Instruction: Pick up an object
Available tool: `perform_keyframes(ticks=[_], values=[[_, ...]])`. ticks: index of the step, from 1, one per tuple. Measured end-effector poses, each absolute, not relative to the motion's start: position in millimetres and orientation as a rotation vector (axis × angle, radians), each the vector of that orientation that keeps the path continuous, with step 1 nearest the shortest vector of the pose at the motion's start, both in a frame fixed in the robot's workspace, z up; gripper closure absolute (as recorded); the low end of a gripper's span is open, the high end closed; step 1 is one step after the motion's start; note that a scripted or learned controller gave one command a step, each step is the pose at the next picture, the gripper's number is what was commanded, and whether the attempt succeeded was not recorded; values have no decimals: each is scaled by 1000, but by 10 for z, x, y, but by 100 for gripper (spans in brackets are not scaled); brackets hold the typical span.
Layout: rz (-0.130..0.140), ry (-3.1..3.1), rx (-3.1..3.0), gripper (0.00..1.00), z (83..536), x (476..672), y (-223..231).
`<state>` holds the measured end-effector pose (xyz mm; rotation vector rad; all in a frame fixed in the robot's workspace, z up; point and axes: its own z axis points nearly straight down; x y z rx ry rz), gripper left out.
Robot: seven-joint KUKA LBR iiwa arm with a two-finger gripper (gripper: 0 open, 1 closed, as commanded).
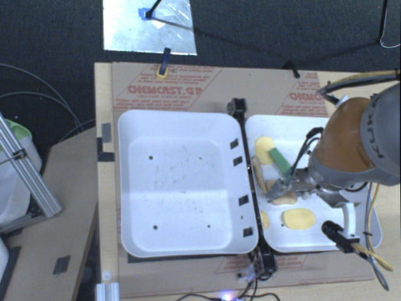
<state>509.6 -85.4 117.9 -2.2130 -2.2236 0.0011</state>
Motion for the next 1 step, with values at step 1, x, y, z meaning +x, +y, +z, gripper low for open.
perform_keyframes(ticks=[1], values=[[-4,-2230,-2220,0,1343,5607,-988]])
